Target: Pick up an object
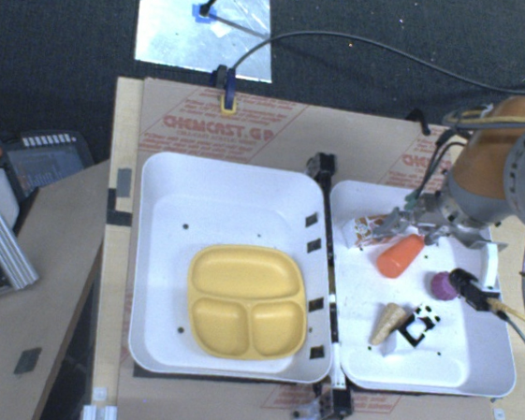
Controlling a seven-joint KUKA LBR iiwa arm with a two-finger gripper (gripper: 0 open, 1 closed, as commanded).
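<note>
1. Nearest us, in the left bin [167, 179], lies a yellow divided plate [246, 301]: smooth moulded plastic with rounded corners and three compartments, flat toward the bin's near edge. We judge it too broad for an easy grab.
2. In the right bin [480, 370], near its front edge, we see a tan ice-cream cone [387, 323], ridged and tapering, on its side just beside a small black-and-white piece [419, 326].
3. Farther back sit a purple rounded object [442, 286] toward the right wall and an orange carrot-shaped toy [398, 256], smooth and tilted, in the middle.
4. Near the far left corner lies a flat printed wrapper [370, 229].
5. The gripper [418, 222] hangs just over the carrot's far end, likely lined up for it. The view does not let us tell the state of the fingers, nor whether they touch the carrot.
</note>
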